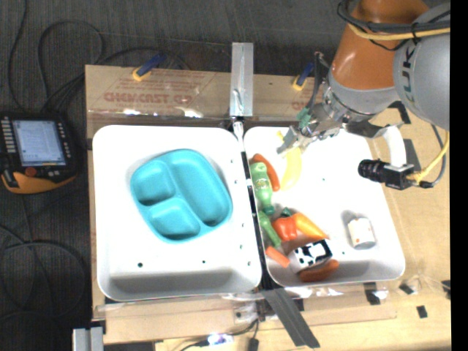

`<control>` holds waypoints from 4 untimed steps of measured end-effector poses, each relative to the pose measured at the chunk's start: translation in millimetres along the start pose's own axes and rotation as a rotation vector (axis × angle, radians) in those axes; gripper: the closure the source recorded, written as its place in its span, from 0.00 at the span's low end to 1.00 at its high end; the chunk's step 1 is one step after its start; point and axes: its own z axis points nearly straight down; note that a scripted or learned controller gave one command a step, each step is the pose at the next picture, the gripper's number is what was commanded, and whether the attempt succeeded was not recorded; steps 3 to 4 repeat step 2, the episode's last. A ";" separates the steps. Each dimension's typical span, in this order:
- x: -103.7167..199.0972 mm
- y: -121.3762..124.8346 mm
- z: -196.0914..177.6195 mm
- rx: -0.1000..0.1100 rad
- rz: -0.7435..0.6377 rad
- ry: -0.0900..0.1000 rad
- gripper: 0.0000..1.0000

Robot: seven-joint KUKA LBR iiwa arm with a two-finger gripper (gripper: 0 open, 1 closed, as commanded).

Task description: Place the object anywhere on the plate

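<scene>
A turquoise plate [179, 193] with three compartments lies in the left bin [117, 254]. Over the back left of the right bin [380, 262], my gripper [296, 136] is shut on the top end of a pale yellow, banana-like object [291, 165]. The object hangs down from the fingers, just above the bin floor. It is well to the right of the plate, across the wall between the two bins.
Along the right bin's left wall lie a green toy [260, 180], an orange carrot-like piece [269, 168], an orange pepper [298, 226], a black-and-white item [313, 251] and a red piece [319, 270]. A white cylinder [360, 232] lies further right. A black camera [383, 170] sticks out from the arm.
</scene>
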 end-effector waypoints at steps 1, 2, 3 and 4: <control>66.7 1.5 84.0 0.001 0.064 0.004 1.00; 66.3 1.4 83.9 0.002 0.064 0.004 0.00; 66.3 1.4 83.9 0.002 0.064 0.004 0.00; 66.3 1.4 83.9 0.002 0.064 0.004 0.00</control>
